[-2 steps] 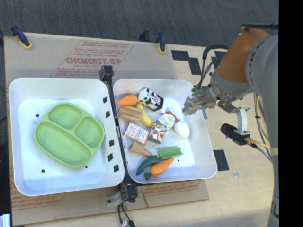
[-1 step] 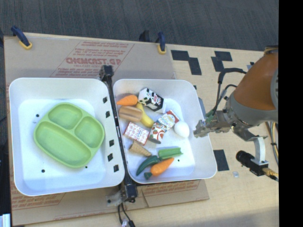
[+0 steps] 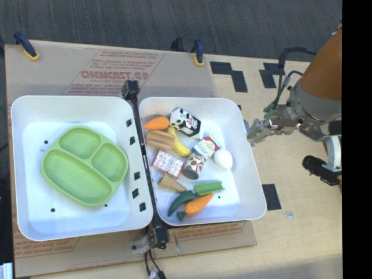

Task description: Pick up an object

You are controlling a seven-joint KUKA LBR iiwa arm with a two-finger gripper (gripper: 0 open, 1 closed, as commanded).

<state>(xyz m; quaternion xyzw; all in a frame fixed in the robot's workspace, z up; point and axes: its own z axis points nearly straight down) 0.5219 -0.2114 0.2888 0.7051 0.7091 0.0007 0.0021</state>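
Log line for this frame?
arm: right of bins | end effector: outside right bin | toy food: in right bin | green plate: left bin

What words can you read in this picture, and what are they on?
"CHEMCAST GP", in red, on the brown protective sheet under the bins; the smaller red lines around it are too blurred to read.
Red print along the sheet's bottom edge: too small to read.
The small food packets in the right bin have printing, but it is too blurred to read.

A green three-compartment plate point(image 3: 85, 165) lies in the left bin point(image 3: 23, 112); blue clamps point(image 3: 26, 45) grip the cardboard sheet point(image 3: 116, 68) on the surface point(image 3: 302, 225).
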